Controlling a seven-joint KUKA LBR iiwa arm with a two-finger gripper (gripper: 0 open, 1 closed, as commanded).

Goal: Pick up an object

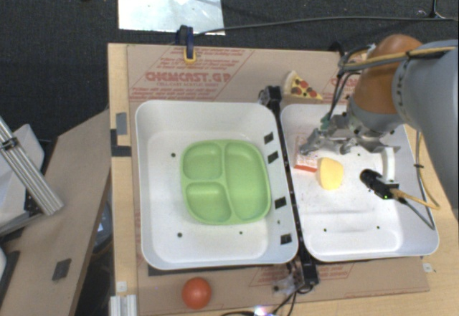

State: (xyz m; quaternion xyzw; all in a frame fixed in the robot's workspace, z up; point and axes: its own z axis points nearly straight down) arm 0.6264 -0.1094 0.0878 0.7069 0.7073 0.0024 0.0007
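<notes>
In the right bin point(358, 236) a yellow rounded object point(330, 173) lies near the middle. A small white and red flat piece point(306, 163) rests just to its left, by the bin's left wall. My gripper point(314, 142) hangs low over the back left part of this bin, just above the flat piece and up-left of the yellow object. Nothing is visibly held in it. The grey arm with its orange band point(379, 89) reaches in from the right.
The left bin point(158, 164) holds a green divided plate point(225, 180). A toy pizza slice point(303, 86) lies on the board behind the right bin. A red ball point(196, 292) sits on the board in front of the left bin.
</notes>
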